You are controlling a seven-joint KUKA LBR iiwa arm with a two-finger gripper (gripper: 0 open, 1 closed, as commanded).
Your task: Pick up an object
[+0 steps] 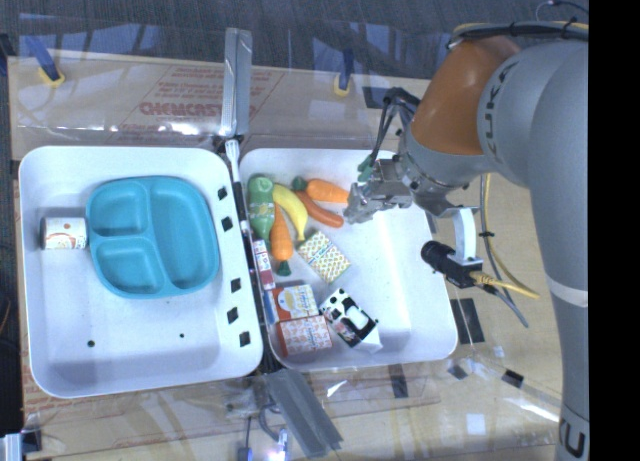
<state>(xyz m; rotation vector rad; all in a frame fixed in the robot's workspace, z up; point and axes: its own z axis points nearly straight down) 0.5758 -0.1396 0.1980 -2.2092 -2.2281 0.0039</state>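
Note:
My gripper (372, 197) hangs over the upper middle of the right bin (420, 319), just right of an orange carrot (327, 191). Nothing shows held in it. To the gripper's left lie a yellow banana (292, 211), a second carrot (283, 239) and a green bottle (261, 204). Below them sit a checkered packet (324, 255), a black-and-white cow-patterned item (349, 318) and red-and-white boxes (300, 317). The grey arm with its orange band (465, 89) reaches in from the right.
The left bin (60, 349) holds a blue divided plate (152, 234) and a small can (64, 233) at its left wall. A ridge with black clips (240, 279) separates the bins. A black cable fitting (450, 261) hangs over the right bin's right side.

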